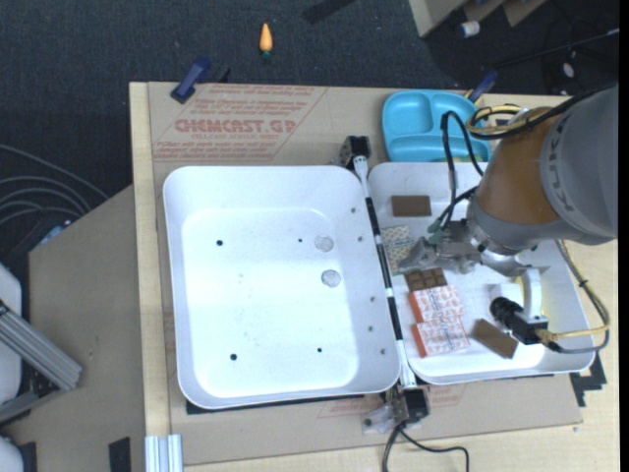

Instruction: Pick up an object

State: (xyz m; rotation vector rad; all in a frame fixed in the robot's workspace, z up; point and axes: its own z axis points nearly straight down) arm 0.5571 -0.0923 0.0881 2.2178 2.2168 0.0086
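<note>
In the right bin (550,357) lie several small items. A brown flat piece (411,206) sits at the back, with a patterned packet (395,244) by the left wall. In front of these are a dark chocolate-like bar (426,279) and two red-and-white packets (438,306) (444,338). A brown block (493,339) lies at the front right. My gripper (430,250) is low over the bin's left half, just right of the patterned packet and behind the dark bar. The grey arm and its orange band (516,180) hide the bin's right part.
The left bin (197,195) holds two small round grey discs (324,245) (331,279) near its right side. A light blue tray (423,126) stands behind the right bin. Black cables (452,155) loop over the arm. A black part (506,311) hangs off the arm above the brown block.
</note>
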